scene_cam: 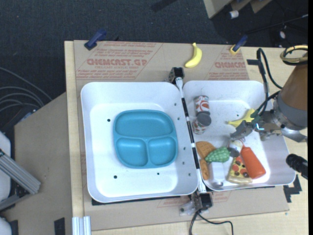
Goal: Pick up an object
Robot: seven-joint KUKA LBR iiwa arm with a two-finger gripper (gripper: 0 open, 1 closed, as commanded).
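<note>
We're looking down on the bench, and the arm reaches in from the right, its gripper low over the right bin. How the jaws stand, we cannot tell from up here; the tip is a small tangle of yellow and dark parts, and nothing shows clearly between them.

Below the gripper sits a crowd of things. We see an orange carrot lying at a slant near the bin's front right, and just beside it on its left a pizza slice. A green broccoli piece rests next to that, touching a tan bread slice against the left wall. Further back along that wall stands a red and white can, with a dark round lid just in front of it.

Over in the left bin we have a blue divided plate, three compartments, lying flat in the middle.

Outside the bins, a yellow banana lies on the cardboard sheet behind them, well apart from the gripper.
</note>
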